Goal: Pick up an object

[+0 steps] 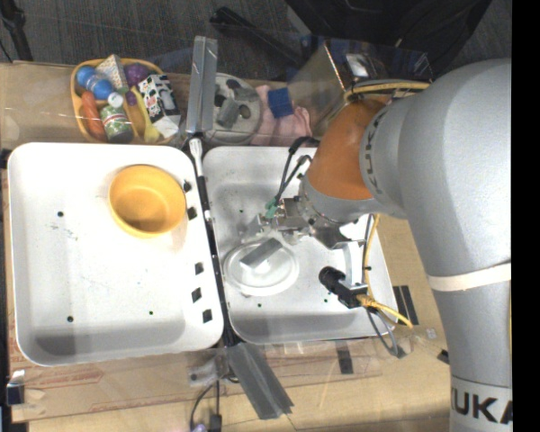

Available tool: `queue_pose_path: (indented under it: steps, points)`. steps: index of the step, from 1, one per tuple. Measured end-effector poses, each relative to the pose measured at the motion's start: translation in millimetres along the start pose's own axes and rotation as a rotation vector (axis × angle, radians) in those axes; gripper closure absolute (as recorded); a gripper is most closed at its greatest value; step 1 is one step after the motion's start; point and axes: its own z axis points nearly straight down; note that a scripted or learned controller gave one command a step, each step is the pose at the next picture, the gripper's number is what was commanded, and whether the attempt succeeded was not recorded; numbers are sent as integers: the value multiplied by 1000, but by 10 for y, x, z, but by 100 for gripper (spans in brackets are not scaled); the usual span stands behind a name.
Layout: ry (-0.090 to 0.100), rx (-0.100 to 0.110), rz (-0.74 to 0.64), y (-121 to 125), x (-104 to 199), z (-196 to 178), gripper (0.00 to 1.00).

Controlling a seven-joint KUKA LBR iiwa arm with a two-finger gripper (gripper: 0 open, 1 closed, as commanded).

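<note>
Currently the gripper [274, 223] sits low inside the right bin [243, 174], near that bin's middle. The grey arm [450, 169] and its orange band [342, 156] reach in from the right of the view.

Nearest object: a small grey block [263, 257], lying at a slant on a round clear dish [279, 283]. Block and dish lie just below the gripper in the view and slightly to its left, toward the front wall of the right bin. The block is close to the gripper's tip, but contact between the two cannot be confirmed from this angle. Whether the gripper touches the dish's rim is likewise unclear.

Gripper state: not determinable — the wrist body covers the tip, so open or closed cannot be told. Nor can it be told whether anything is gripped.

Left bin [90, 286]: one yellow bowl [147, 203], upright with its mouth up, in the rear half and nearer the wall shared with the right bin — well apart from the gripper.

Bench [27, 88] behind the bins: a yellow basket [77, 84] of small toys and bottles at rear left. A blue block [279, 103] rests by a pink cloth [270, 126] behind the right bin.
</note>
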Motion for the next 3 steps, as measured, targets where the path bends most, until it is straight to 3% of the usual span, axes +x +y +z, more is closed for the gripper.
queue_pose_path:
  steps: [1,2,3]
  points:
    - [-1,0,-36,59,293,2,0]
    - [0,-1,-173,-266,110,-1,0]
    - [0,-4,-176,-246,112,-109,100]
